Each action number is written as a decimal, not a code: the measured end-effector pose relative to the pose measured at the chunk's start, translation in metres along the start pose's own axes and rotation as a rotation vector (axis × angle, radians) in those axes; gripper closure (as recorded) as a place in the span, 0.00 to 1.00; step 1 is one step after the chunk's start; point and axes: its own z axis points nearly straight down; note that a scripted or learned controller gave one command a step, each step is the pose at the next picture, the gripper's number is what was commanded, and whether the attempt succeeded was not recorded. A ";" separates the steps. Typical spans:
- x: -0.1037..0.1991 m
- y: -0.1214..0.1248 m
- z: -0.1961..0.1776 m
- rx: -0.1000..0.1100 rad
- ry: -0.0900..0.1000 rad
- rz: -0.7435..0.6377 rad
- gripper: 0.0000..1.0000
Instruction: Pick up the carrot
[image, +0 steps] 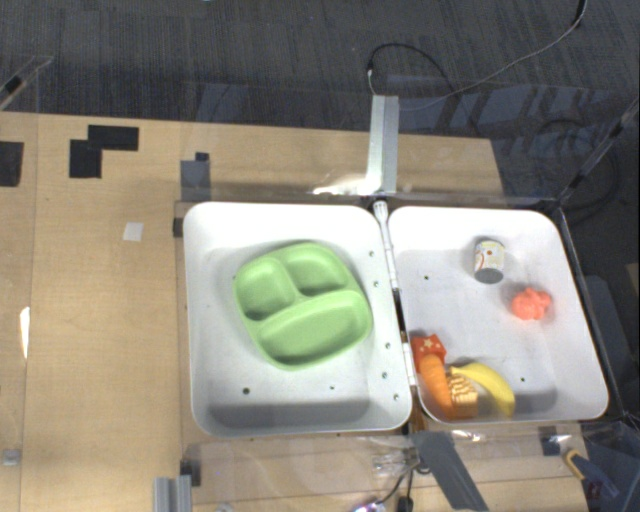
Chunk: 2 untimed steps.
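Whether the gripper is wide, narrow or holding anything cannot be told.

From the camera view, the carrot (432, 381) lies in the right bin (455, 300), in its near-left corner, close against the wall shared with the left bin (205, 300). It points roughly away from the camera. It is crowded on several sides. A small red item with pale spots (429, 347) touches its far end. A yellow-brown item (463, 392), too blurred to name, presses against its right side, and a banana (492, 386) curves just beyond that. The bin's near wall closes in below the cluster.

Farther back in the same bin, well apart from the carrot, a small white can (488, 260) lies tilted, and a lumpy coral-pink item (532, 304) sits near the right wall.

The left bin holds a green divided plate (302, 302), lying flat near its middle with three compartments.

Both bins rest on a pale wooden bench (100, 350). A grey metal post (384, 140) rises behind the seam between them, and a black cable (480, 72) loops over the dark floor behind.
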 end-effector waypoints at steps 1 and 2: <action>-0.019 -0.009 -0.001 -0.002 0.001 -0.525 1.00; -0.017 -0.009 -0.012 -0.006 0.003 -0.531 1.00</action>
